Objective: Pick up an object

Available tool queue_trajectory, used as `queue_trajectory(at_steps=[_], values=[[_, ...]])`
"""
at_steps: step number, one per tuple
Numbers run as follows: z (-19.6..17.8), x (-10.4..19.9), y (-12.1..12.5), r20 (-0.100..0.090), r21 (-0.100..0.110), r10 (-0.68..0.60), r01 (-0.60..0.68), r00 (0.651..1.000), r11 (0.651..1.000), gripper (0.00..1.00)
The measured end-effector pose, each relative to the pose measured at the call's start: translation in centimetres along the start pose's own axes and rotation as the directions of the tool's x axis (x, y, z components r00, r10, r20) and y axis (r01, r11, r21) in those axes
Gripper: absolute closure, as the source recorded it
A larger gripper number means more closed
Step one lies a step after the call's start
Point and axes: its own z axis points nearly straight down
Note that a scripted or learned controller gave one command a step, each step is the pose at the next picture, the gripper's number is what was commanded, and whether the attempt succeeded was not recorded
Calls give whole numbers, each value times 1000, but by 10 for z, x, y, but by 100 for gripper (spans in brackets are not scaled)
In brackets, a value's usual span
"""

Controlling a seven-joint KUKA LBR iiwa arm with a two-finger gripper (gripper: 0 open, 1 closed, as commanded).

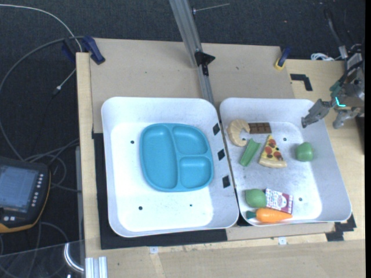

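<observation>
We are seeing a divided plate lying in the left bin. In the right bin, a bagel, chocolate bar and pizza slice are sitting behind a carton and carrot.

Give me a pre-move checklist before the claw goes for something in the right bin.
1. Claw position: at the right bin's upper right rim, above the toys, not down among them. Ok.
2. Claw free of load: nothing seen in it. Ok.
3. Nearest target: green ball lies alone on bare bin floor. Ok.
4. Crowded targets: pizza slice, green pepper, bagel piece and chocolate bar lie close together. Not ok.
5. Front corner: carrot, pink carton and green fruit bunched against the rim. Not ok.
6. Finger opening: cannot tell.
</observation>
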Motion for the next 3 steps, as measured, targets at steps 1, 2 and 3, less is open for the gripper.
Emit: queue_trajectory(at_steps=[1, 2, 3], values=[[42, -1, 2, 0, 3, 1, -1, 1000, 1000, 0], [87, -8, -1, 1, 2, 1, -1, 1000, 1000, 0], [134, -14, -8, 0, 4, 1, -1, 1000, 1000, 0]])
